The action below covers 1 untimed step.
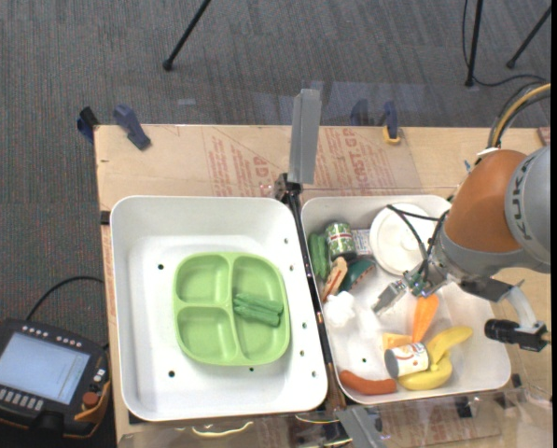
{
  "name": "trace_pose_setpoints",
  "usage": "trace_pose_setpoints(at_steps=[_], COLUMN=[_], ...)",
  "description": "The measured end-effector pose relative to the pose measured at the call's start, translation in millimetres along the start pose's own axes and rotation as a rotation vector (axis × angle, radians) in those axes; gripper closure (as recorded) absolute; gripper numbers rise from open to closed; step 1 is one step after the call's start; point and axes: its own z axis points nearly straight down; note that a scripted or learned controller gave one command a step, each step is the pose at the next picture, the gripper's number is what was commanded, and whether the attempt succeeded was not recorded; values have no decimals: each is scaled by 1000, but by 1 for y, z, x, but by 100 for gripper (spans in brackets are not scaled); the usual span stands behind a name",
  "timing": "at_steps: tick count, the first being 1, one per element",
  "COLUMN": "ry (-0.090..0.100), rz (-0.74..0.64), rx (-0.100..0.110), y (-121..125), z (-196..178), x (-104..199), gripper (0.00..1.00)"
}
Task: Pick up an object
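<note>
My gripper (399, 293) hangs low in the right bin (498, 362), below the arm's orange band (483, 203). It sits just left of the top end of an orange carrot (424, 318), and I cannot see anything held in it. Around it lie a white lump (340, 308), a yellow banana (442, 356), a small can with a white and orange label (408, 359) and a red sausage-shaped piece (367, 382). A green can (340, 241) and a white round plate (399, 238) lie at the back of that bin.
The left bin (138, 250) holds a green divided tray (203, 311) with a dark green pod (257, 308) on it. A grey upright post (305, 143) stands behind the wall between the bins. A black pendant (40, 371) sits on the floor at left.
</note>
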Motion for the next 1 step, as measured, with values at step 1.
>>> trace_pose_setpoints(at_steps=[1], ry=[4], rz=[-12], rx=[3], y=[-24], z=[1], x=[64], gripper=[0])
